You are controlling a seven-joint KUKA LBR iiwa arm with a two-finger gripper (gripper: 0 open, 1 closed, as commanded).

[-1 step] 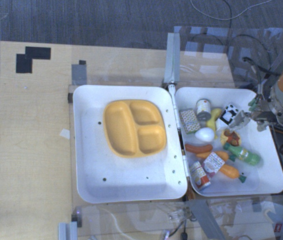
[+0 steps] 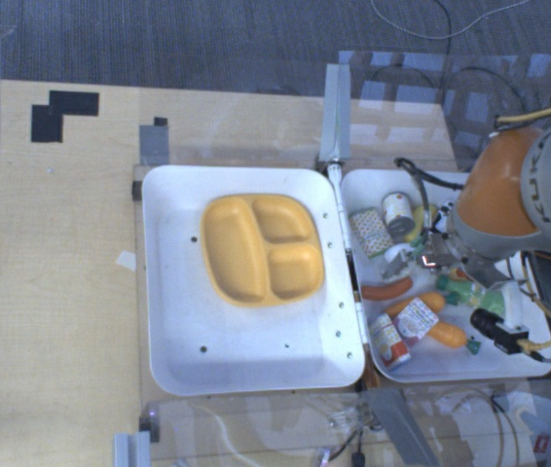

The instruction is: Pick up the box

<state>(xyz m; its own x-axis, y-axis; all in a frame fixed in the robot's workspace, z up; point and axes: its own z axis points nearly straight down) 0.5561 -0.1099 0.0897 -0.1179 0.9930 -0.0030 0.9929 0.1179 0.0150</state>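
A small grey patterned box (image 2: pixel 369 232) lies at the upper left of the right bin (image 2: pixel 353 188). A red and white carton (image 2: pixel 414 317) lies tilted lower in the same bin. My gripper (image 2: pixel 415 257) hangs low over the middle of this bin, just right of the patterned box and above a sausage (image 2: pixel 387 288). The orange wrist band and grey arm hide much of the gripper and the bin's right side. Nothing shows held in the gripper.
A can (image 2: pixel 398 210) stands beside the patterned box; another can (image 2: pixel 389 341) lies near the front left corner. A carrot (image 2: pixel 448 335) and a green bottle (image 2: pixel 470 293) lie to the right. The left bin (image 2: pixel 159 261) holds a yellow divided plate (image 2: pixel 261 247).
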